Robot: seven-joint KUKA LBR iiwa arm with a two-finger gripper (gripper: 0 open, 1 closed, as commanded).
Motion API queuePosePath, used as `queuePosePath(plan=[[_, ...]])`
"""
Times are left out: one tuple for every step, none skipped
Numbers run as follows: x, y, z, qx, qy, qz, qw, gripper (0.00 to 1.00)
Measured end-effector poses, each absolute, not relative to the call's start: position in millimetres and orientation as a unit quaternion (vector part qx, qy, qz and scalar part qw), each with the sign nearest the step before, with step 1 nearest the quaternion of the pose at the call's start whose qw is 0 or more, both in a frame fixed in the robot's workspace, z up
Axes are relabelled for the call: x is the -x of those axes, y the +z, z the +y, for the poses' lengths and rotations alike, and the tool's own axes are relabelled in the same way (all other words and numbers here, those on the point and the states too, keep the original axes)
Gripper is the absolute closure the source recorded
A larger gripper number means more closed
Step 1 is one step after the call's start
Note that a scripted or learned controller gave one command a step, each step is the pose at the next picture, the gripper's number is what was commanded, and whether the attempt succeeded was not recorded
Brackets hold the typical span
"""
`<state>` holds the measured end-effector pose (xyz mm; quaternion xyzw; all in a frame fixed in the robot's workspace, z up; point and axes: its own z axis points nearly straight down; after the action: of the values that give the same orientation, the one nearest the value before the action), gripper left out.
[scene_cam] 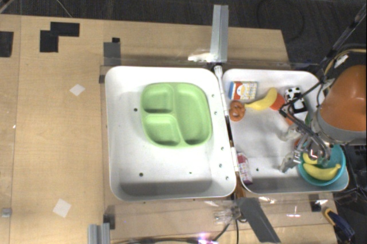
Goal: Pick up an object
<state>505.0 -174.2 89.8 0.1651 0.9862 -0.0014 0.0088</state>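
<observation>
- Gripper [291,152] low over the right bin [261,174], near its right side; fingers [286,166] spread apart, nothing between them.
- Orange band [346,100] of the arm above the wrist, at the right edge of the view.
- Teal bowl [337,175] in the right bin's near right corner, holding a yellow banana [319,169], just beside the gripper.
- Second yellow banana [261,102] at the far side of the right bin, touching an orange-and-white carton [243,90]; print on the carton too small to read.
- Small round orange-red piece [237,112] just below the carton, by the bin's left wall.
- Black-and-white object [293,94] right of the banana; no legible writing.
- Small dark packet [242,166] along the left wall; label unreadable.
- Green divided plate [175,113] in the left bin [129,174], three compartments, upright.
</observation>
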Motion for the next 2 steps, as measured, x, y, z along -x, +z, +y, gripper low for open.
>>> queuePosePath(plan=[[-492.8, 90.6, -130.5, -0.082, -0.0021, 0.997, 0.011, 0.0], [-497.9, 104.5, -130.2, -0.079, -0.0029, 0.997, 0.018, 1.0]])
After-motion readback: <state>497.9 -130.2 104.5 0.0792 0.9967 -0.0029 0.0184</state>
